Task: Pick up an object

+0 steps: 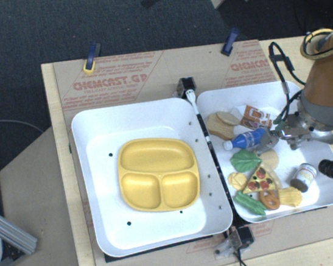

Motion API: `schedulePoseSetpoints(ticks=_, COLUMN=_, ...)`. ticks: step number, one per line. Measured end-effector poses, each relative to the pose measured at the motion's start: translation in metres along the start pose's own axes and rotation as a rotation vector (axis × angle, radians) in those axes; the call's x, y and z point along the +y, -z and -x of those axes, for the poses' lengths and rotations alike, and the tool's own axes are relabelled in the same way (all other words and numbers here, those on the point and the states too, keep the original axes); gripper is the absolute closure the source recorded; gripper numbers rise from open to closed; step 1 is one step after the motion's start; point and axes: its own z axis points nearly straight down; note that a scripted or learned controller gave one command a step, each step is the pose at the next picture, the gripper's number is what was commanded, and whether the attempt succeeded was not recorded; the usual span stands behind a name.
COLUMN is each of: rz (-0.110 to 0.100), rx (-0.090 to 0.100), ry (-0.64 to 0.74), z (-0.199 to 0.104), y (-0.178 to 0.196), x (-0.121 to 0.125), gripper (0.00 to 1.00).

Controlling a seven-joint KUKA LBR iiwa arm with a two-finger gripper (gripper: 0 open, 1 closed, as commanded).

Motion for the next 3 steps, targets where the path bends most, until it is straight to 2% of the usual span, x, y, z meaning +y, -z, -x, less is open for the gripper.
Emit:
schedulePoseSetpoints(ticks=1, rz=0.001, rx=0.0, ry=0.0, z=0.002, y=-0.043, x=0.002, gripper=0.0)
schedulePoseSetpoints(ticks=2, rz=0.008, rx=0.002, ry=0.001, z=0.0, y=-0.062, x=0.004, gripper=0.0)
schedulePoseSetpoints(ticks=3, rz=0.025, rx=-0.005, ry=-0.001, z=0.003, y=-0.045, x=0.008, gripper=1.0)
